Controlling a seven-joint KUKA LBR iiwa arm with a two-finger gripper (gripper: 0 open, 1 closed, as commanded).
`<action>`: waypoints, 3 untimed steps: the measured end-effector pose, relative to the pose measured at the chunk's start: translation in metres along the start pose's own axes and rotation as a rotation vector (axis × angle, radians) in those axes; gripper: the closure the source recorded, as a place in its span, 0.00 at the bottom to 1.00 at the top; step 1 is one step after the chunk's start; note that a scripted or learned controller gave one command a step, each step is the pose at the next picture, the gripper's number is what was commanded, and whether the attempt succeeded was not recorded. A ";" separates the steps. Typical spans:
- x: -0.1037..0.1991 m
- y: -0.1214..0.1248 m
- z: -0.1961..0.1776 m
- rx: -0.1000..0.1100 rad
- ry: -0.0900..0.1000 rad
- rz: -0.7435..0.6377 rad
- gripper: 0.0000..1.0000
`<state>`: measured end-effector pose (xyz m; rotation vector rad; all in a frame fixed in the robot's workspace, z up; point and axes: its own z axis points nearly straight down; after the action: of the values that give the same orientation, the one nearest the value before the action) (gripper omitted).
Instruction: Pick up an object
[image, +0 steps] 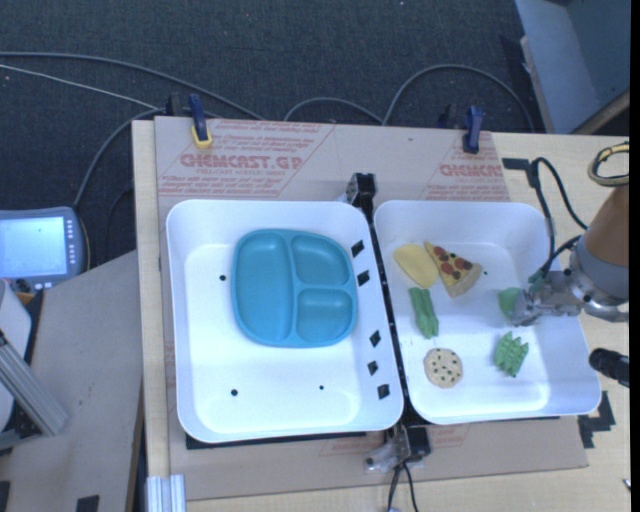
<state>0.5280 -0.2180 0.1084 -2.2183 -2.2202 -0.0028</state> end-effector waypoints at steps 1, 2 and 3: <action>-0.004 -0.001 -0.063 -0.005 -0.005 0.001 1.00; -0.003 0.000 -0.126 -0.006 -0.006 0.000 1.00; -0.004 0.001 -0.180 -0.007 -0.006 0.000 1.00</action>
<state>0.5296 -0.2222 0.2886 -2.2244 -2.2273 -0.0036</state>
